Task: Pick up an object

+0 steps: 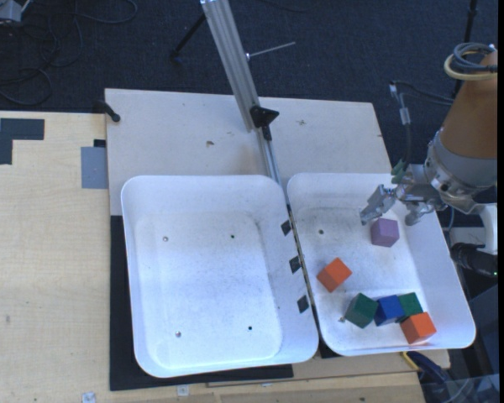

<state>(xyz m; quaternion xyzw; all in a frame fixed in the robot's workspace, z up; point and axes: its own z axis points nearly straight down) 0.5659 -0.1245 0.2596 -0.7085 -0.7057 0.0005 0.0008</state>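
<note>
Purple cube (385, 232) lies in the right bin (454, 296), in its upper half, close to the right wall. It sits just below the gripper (395, 211) and between the two fingers when seen from this slanted camera. The left finger (373, 206) ends up and to the left of the cube, and the right finger (417, 213) ends up and to the right of it. The fingers are spread wide, more than the width of the cube, and nothing is between their tips. From this angle I cannot tell if any finger touches the cube; a small gap seems to be on both sides.

The arm (470, 133) comes in from the right, with its orange band above the wrist.

Lower in the same bin, an orange cube (334, 274) lies alone near the middle. Near the bottom edge there is a tight group: a dark green cube (361, 310), a blue cube (389, 308), a green cube (410, 302) and a second orange cube (417, 327). These are touching or almost touching each other. This group is well apart from the gripper.

The left bin (134, 225) stands just beside the right bin.
</note>
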